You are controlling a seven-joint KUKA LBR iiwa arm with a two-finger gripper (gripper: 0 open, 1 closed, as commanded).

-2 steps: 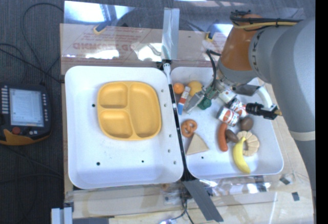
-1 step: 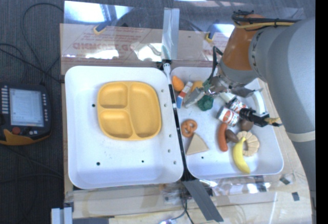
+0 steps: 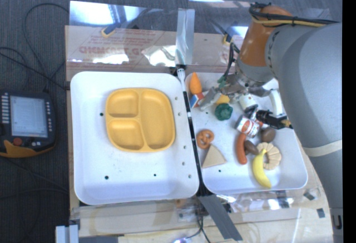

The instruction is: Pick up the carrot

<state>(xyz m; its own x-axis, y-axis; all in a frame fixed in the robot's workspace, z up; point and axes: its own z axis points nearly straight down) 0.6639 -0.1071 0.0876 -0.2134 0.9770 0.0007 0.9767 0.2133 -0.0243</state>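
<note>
The carrot [image 3: 194,84] is a short orange piece lying at the far left corner of the right bin [image 3: 289,183], close to the wall between the two bins. My gripper [image 3: 214,95] hangs low over the back of that bin, just right of the carrot and slightly nearer the camera. It points left and down towards the carrot, and I see nothing held in it. The grey arm with its orange band [image 3: 257,41] comes in from the upper right and hides the bin's far right corner.
Crowding the right bin are a green vegetable [image 3: 223,112], pretzel [image 3: 204,137], tan wedge [image 3: 213,157], sausage [image 3: 240,150], banana [image 3: 260,169], small bottle [image 3: 248,125] and other toys. A yellow divided plate [image 3: 140,119] lies in the left bin [image 3: 89,180].
</note>
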